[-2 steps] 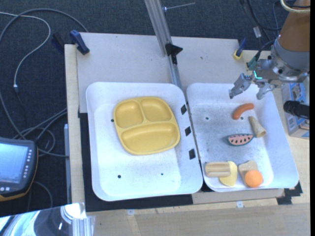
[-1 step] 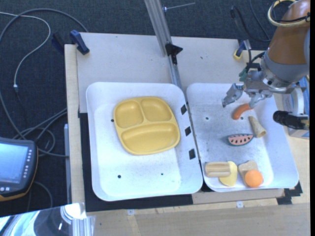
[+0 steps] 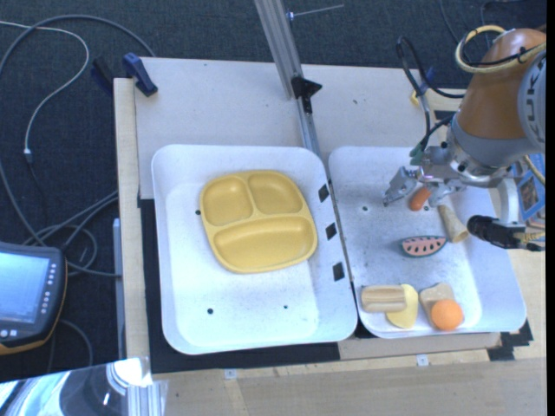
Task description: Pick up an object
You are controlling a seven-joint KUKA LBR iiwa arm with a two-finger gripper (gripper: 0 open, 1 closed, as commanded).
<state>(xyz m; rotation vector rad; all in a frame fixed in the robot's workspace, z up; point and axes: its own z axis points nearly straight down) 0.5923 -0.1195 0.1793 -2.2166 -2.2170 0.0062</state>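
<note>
The hand (image 3: 414,191) hangs low in the right bin (image 3: 373,232), right by a small orange piece (image 3: 420,200); I cannot tell whether it grips it. A watermelon slice (image 3: 423,246) lies nearby; the yellow tray (image 3: 257,219) fills the left bin (image 3: 182,258)

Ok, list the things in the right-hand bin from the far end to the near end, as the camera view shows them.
Small orange piece by the gripper → watermelon slice → the near row: sandwich-like block, yellow piece, orange ball.
</note>
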